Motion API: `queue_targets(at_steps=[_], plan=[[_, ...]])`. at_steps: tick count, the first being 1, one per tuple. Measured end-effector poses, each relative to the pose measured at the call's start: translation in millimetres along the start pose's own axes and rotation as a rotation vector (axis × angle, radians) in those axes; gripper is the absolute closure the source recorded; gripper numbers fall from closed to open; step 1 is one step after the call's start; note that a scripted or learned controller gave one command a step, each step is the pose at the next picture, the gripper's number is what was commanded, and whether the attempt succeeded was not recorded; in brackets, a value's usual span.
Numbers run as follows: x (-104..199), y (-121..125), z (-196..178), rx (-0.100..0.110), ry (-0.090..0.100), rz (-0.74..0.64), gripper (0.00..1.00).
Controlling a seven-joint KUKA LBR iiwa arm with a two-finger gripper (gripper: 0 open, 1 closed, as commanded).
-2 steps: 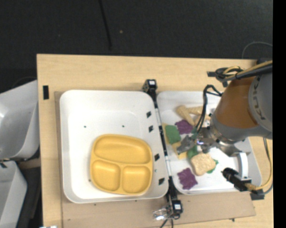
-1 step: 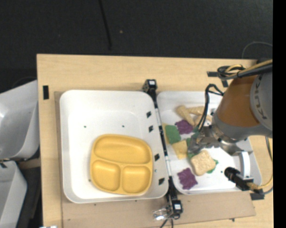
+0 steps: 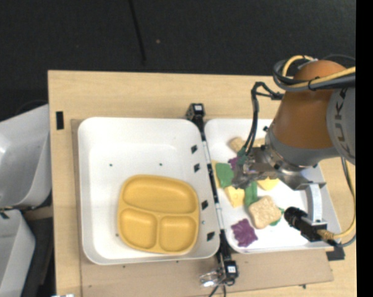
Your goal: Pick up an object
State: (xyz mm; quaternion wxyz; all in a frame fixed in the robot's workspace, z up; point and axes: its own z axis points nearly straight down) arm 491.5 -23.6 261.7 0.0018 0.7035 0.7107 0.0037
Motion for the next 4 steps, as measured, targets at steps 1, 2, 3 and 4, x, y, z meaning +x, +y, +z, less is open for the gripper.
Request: queue_targets(at_steps=[1, 2, 3, 4], plan=[[69, 21, -69, 0.000, -0.001, 0.001, 1.00], [59, 1, -166, -0.002, -0.003, 0.007, 1.00], [67, 1, -174, 0.007, -0.004, 0.007, 1.00], [28, -2, -51, 0.021, -0.006, 0.014, 1.00]])
